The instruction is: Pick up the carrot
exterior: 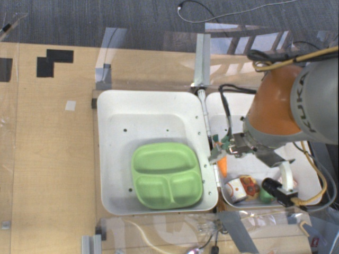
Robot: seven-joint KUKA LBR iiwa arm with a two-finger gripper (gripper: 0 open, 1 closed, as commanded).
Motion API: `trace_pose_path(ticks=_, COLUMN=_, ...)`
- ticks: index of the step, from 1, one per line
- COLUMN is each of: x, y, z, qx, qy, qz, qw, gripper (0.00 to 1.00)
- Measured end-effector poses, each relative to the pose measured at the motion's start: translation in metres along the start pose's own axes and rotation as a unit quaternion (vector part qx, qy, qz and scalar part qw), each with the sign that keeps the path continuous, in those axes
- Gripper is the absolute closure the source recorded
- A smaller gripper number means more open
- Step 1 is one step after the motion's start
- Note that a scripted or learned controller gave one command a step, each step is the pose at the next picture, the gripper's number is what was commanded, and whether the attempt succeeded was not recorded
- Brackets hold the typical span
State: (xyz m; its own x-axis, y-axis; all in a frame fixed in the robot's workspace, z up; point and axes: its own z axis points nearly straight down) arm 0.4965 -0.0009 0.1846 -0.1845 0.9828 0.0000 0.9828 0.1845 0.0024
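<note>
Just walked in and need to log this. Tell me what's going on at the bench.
The grey and orange arm reaches from the right over the right bin, its gripper low near that bin's left wall. The carrot lies just below the gripper, against the same wall; whether it is gripped cannot be told. Other small items sit along the bin's near edge. The left bin holds a green divided tray, untouched.

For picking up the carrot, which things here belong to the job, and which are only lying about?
Belongs to the job:
small orange carrot at the right bin's left wall
arm's tool, just above it

Lying about:
green three-part plastic tray in the left bin
white cup-like item
small green item
</note>
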Motion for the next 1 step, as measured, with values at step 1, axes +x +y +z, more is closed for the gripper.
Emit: trace_pose_path(ticks=1, x=0.0042, y=-0.0029, z=-0.0355, qx=-0.001, qy=0.0, qz=0.086, qw=0.9963, gripper=0.0)
